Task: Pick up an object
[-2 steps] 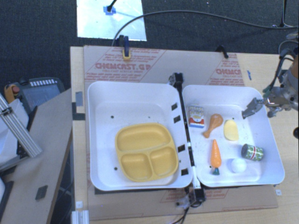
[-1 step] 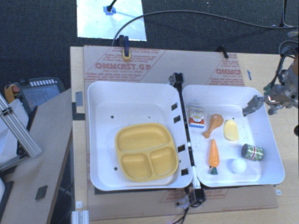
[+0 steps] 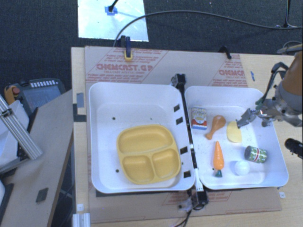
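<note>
while the gripper (image 3: 247,117) hangs over the right bin (image 3: 272,178), its fingers look close together with nothing between them. just below its tip lies a yellow slice (image 3: 234,132), with a drumstick (image 3: 216,126), carrot (image 3: 218,157), carton (image 3: 199,117), can (image 3: 256,154) and white ball (image 3: 241,167) nearby. a yellow tray (image 3: 148,152) sits in the left bin (image 3: 102,98).

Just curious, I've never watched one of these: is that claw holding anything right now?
Nothing is held. The claw hangs above the right bin, beside the yellow piece, with nothing between its fingers.

Light: you get bright, even overhead light.
Glare: white bins (image 3: 142,93) nearly wash out.
Shadows: soft, short.
Focus: slightly soft throughout.
</note>
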You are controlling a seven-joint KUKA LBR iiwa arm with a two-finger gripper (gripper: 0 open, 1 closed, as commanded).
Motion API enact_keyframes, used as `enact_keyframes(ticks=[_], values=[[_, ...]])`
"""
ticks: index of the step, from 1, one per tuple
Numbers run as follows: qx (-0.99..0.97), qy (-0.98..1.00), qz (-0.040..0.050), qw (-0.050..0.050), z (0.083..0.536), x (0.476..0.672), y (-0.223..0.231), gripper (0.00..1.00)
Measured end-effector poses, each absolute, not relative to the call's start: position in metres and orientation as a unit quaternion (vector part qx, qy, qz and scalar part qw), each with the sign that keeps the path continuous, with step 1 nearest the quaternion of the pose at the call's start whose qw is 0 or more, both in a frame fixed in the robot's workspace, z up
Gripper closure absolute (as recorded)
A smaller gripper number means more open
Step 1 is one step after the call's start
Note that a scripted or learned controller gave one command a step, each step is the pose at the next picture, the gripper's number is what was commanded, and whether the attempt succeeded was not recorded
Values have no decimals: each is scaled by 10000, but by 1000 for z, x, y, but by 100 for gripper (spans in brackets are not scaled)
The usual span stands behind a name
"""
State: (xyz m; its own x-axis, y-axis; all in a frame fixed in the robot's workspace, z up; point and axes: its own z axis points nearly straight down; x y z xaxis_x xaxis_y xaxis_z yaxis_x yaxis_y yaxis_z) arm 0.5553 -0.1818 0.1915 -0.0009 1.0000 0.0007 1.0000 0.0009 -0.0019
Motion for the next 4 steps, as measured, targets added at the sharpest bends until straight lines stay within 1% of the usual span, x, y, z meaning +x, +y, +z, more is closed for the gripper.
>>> enact_keyframes(ticks=[1, 2, 3, 4], values=[[-7065, -7077, 4, 11, 131, 557, -175, 0], [-7069, -7073, 5, 12, 82, 557, -174, 0], [-7068, -7074, -15, -27, 97, 559, -175, 100], [-7064, -7078, -14, -32, 157, 563, -184, 100]])
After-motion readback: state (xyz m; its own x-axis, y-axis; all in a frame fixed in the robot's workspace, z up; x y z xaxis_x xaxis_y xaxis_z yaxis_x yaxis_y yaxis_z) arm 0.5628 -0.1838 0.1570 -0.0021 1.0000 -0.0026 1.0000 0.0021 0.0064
